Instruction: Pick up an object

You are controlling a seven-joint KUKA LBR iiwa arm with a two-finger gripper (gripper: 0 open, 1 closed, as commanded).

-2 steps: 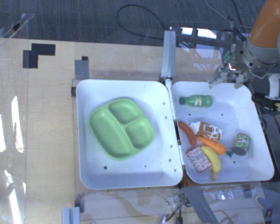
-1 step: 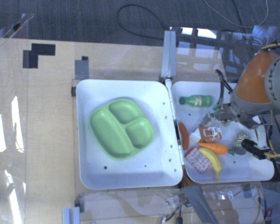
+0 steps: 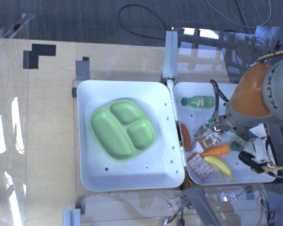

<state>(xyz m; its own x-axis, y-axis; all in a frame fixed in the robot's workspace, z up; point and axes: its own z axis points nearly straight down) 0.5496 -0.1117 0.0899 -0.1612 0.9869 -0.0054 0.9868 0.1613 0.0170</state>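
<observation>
Left bin (image 3: 89, 173): green divided plate (image 3: 122, 128). Right bin (image 3: 254, 177): hot dog (image 3: 184, 137) at its left wall, green bottle (image 3: 198, 101), wrapped snack (image 3: 199, 166), carrot (image 3: 217, 150), banana (image 3: 219, 165). Tool (image 3: 216, 128) low above the carrot; its opening cannot be told.

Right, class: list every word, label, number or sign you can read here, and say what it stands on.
"KU": large dark letters on the arm's grey casing, cut off at the edge.
Green bottle: label too blurred to read.
Small printed box: print too small to read.
</observation>
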